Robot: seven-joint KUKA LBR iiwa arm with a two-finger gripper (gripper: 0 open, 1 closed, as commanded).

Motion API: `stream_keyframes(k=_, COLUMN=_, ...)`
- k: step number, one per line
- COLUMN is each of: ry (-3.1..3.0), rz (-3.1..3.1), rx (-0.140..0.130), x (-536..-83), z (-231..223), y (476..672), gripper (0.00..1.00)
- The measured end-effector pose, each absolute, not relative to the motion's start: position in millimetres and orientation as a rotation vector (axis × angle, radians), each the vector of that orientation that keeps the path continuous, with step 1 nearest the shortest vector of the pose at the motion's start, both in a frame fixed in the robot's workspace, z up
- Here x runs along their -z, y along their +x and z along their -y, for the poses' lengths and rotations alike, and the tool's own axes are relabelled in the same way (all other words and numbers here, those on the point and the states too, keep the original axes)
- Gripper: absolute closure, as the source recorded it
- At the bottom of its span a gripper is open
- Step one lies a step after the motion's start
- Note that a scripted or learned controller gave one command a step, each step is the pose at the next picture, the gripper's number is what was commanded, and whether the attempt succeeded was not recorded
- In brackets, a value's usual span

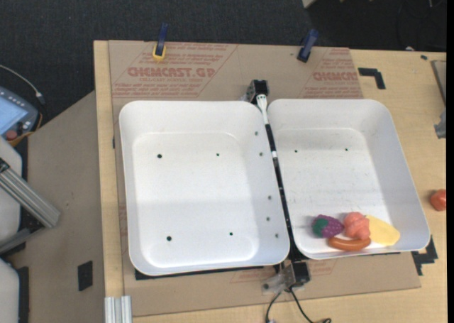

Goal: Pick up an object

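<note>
Cardboard-topped bench; right bin holds an orange sausage lying left-right; gripper state unknowable.

Two shallow white bins are sitting side by side on a cardboard-covered bench. The right bin is holding a cluster in its near corner: a purple toy, a pink piece, a yellow piece and an orange sausage shape. The left bin is lying beside it.
</note>
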State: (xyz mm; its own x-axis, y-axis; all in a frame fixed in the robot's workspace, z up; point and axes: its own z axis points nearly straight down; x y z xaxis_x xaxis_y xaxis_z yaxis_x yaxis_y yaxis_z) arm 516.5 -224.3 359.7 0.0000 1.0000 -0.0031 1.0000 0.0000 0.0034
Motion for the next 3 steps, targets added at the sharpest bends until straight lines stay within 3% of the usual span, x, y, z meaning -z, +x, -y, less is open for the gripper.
stream_keyframes(k=3, ry=2.207, rz=-2.210, rx=-0.004, x=-391, z=225, y=518.7, gripper=1.00)
